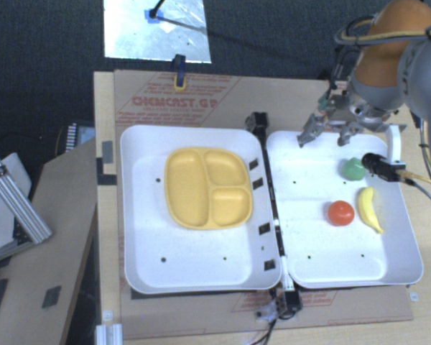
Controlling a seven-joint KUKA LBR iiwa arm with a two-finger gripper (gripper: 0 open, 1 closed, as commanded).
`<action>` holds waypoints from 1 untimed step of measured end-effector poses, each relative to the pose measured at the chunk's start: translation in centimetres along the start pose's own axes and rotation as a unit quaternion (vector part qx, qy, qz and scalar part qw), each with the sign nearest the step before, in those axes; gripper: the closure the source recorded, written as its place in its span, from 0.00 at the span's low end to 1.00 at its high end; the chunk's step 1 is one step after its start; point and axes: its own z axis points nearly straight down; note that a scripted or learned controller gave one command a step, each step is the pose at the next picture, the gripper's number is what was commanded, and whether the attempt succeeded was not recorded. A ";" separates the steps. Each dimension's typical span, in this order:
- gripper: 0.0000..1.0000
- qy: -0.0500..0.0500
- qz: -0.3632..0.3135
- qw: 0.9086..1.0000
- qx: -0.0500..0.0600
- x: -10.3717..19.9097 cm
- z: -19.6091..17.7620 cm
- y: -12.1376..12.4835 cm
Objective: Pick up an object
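In the right bin (323,264) lie a red tomato-like ball (340,213), a yellow banana (370,208) just right of it, and a green object (353,168) further back. My gripper (323,137) hangs over the far edge of the right bin, left of and behind the green object. Its two fingers are spread apart and hold nothing.
The left bin (144,264) holds a yellow divided plate (207,187). A black clip strip (267,192) runs between the bins. The near half of the right bin is bare white floor. A cardboard sheet (179,95) lies under both bins.
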 end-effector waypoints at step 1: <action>0.00 0.000 -0.001 1.000 -0.005 0.0 -0.6 0.2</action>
